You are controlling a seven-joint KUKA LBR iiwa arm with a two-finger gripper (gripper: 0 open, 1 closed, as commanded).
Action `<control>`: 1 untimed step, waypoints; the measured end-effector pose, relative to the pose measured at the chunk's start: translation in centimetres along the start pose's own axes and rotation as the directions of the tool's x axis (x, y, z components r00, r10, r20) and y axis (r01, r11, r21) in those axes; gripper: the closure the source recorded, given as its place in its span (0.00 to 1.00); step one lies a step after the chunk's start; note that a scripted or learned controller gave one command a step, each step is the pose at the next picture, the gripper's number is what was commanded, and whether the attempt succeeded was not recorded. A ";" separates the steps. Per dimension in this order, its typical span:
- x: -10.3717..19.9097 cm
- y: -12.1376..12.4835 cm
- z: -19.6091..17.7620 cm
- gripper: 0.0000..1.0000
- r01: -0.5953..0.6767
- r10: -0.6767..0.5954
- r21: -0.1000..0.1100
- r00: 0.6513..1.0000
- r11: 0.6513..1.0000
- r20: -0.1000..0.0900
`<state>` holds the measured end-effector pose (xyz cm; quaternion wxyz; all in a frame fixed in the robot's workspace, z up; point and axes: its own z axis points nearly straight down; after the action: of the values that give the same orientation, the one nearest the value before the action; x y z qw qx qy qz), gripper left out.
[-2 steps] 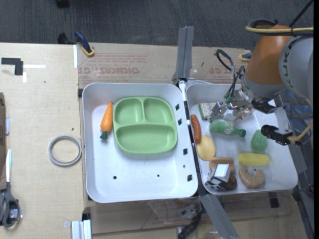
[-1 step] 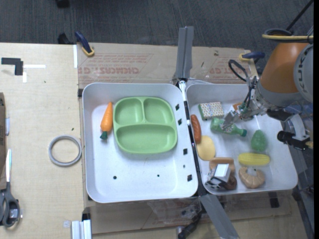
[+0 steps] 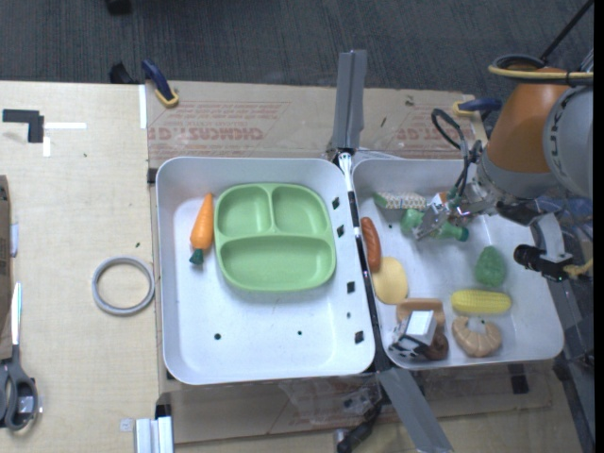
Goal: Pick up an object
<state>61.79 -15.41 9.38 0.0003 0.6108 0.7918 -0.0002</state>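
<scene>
You have the gripper (image 3: 439, 220) low over the far part of the right bin (image 3: 538, 343), just beside a small green toy (image 3: 413, 221) that lies at its fingertips on the side toward the divider. The metal fingers blur into that toy and a teal piece (image 3: 459, 235) next to them, so you cannot tell how wide they stand or whether anything sits between them.

Taking the green toy as your landmark: one pale ridged piece (image 3: 403, 200) lies just beyond it, toward the bin's far wall. One sausage (image 3: 371, 242) lies nearer the divider, and one yellow lemon-like piece (image 3: 390, 279) sits just below that. One green leafy piece (image 3: 490, 266) lies on the other side of the gripper, with one corn cob (image 3: 481, 301) nearer the front and one croissant (image 3: 476, 337) in front of the cob. A dark and white cluster (image 3: 419, 333) fills the front corner by the divider; its parts are too jumbled to count.

In the left bin (image 3: 274, 347) you have one green divided plate (image 3: 276, 236) and one carrot (image 3: 201, 225) touching its outer edge.
</scene>
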 end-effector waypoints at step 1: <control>0.8 3.6 -1.1 0.00 -0.089 0.090 0.033 0.996 0.995 -0.007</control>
<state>65.07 -13.70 10.50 -0.0131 0.6456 0.7635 -0.0103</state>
